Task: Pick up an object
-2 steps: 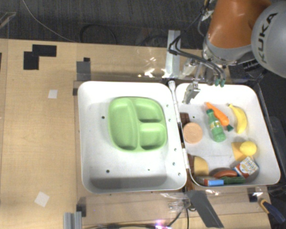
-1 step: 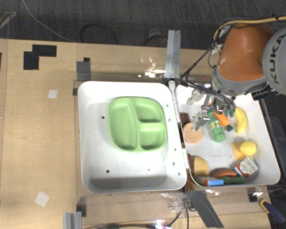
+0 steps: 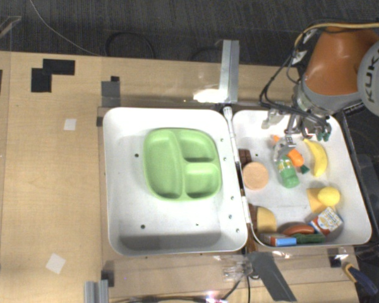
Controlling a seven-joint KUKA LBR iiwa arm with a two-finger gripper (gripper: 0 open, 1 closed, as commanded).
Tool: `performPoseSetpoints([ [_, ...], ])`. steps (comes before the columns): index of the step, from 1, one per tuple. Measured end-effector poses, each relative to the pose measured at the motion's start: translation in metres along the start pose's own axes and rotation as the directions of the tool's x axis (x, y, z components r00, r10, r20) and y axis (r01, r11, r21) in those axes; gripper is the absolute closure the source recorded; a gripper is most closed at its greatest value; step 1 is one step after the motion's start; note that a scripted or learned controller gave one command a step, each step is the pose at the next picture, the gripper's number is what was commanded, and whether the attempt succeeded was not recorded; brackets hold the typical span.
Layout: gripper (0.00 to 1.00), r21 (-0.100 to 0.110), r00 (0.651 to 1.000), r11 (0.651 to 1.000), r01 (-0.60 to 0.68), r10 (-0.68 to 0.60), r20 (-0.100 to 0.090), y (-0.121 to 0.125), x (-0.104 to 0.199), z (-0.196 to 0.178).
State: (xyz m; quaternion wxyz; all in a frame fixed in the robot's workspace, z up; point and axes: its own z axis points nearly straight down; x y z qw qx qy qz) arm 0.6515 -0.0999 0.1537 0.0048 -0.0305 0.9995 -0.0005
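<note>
Dark carpet runs behind a pale wooden surface that carries two shallow white bins side by side. On the left, one white bin holds a light green plastic tray with three compartments, lying roughly in its middle. To its right, the other white bin is crowded with small toy foods: a yellow plastic banana near the upper right, a green bottle with an orange cap just left of it, a round tan disc by the left wall, a yellow lemon-shaped piece touching an orange-yellow wedge, a tan block at the lower left, a small printed carton at the lower right, and a red sausage-like piece along the bottom wall. From the right, the grey arm with its orange band reaches over this bin's upper part, and the pincer hangs above the bottle and banana, close to both. Whether the pincer is released or clenched cannot be told, and nothing can be seen grasped in it.
</note>
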Motion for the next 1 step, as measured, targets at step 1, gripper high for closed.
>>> performPoseSetpoints([
  [1, 0.00, 0.001, 0.999, 0.999, -0.035, 0.035, 0.006, -0.0262, 0.0575, 0.0637],
])
